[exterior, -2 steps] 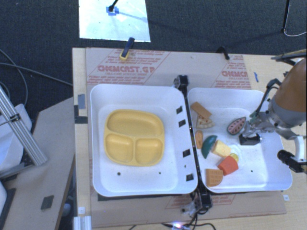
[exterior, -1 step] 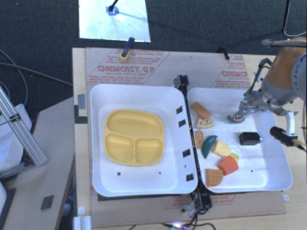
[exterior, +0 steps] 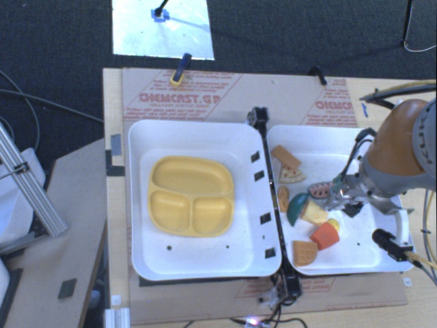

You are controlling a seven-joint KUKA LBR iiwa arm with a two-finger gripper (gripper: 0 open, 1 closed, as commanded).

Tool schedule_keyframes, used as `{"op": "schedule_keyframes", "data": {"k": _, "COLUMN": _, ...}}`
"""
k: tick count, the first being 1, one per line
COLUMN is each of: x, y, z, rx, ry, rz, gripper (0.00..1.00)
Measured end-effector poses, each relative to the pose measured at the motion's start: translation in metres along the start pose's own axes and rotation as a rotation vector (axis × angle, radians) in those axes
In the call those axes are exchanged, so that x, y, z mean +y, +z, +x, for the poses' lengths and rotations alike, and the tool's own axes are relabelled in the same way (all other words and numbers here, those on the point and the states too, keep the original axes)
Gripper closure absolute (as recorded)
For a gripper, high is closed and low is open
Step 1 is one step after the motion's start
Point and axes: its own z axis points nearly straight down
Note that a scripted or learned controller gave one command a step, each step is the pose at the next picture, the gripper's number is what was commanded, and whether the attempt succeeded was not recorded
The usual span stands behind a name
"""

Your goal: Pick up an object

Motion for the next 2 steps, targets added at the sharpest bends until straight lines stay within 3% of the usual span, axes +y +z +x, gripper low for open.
{"op": "schedule_keyframes", "data": {"k": 1, "x": -0.052, "y": -0.091, "z": 0.074, "rx": -0.002, "ry": -0.007, "rz": -0.009, "gripper": 1.00}}
{"op": "schedule_keyframes", "data": {"k": 2, "x": -0.048, "y": -0.169, "z": 0.102, "rx": -0.004, "ry": -0.008, "rz": -0.019, "gripper": 1.00}}
